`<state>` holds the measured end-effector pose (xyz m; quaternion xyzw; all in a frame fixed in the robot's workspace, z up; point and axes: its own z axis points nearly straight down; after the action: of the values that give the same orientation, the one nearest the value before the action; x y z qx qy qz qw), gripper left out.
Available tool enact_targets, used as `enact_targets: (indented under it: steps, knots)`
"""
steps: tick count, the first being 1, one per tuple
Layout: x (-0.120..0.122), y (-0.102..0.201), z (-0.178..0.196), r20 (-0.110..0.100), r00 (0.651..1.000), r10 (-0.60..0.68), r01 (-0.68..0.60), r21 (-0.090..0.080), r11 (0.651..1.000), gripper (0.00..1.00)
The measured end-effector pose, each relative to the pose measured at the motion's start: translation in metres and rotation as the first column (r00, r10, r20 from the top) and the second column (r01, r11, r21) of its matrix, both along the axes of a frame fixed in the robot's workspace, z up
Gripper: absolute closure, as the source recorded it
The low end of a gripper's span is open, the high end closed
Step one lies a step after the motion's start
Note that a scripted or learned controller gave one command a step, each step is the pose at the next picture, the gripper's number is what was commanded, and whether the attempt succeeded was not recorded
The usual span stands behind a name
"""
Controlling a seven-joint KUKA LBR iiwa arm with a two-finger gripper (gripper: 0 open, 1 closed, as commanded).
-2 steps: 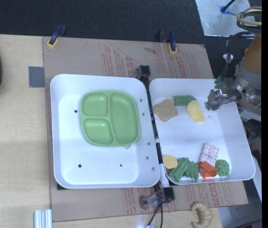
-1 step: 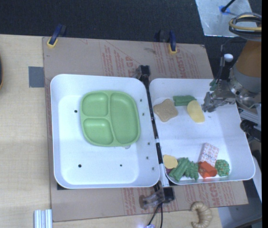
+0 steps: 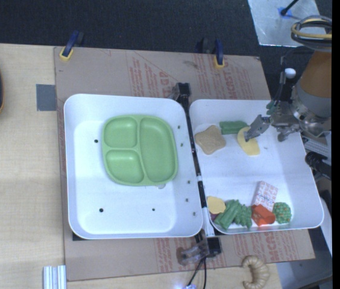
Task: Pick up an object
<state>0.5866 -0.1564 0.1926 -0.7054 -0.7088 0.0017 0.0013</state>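
Grey arm with orange band (image 3: pixel 316 77) reaches in from the right, wrist angled down-left over the right shallow white bin (image 3: pixel 290 173). Gripper (image 3: pixel 255 129) low at the bin's upper part, fingertips over the pale yellow flat piece (image 3: pixel 249 144); finger spread cannot be told. Dark green block (image 3: pixel 232 127) just left; tan star-shaped cookie (image 3: pixel 210 140) further left.

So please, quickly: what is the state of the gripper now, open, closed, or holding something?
Gripper: low in the right white bin, at the flat yellow piece; whether it is open, closed or holding that piece cannot be told.
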Motion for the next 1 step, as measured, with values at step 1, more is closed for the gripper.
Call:
enact_targets:
  steps: [1]
  knots:
    - [0.0152,-0.0111,-0.0892,-0.002,1.000,0.000,0.000,0.000,1.000,0.00]
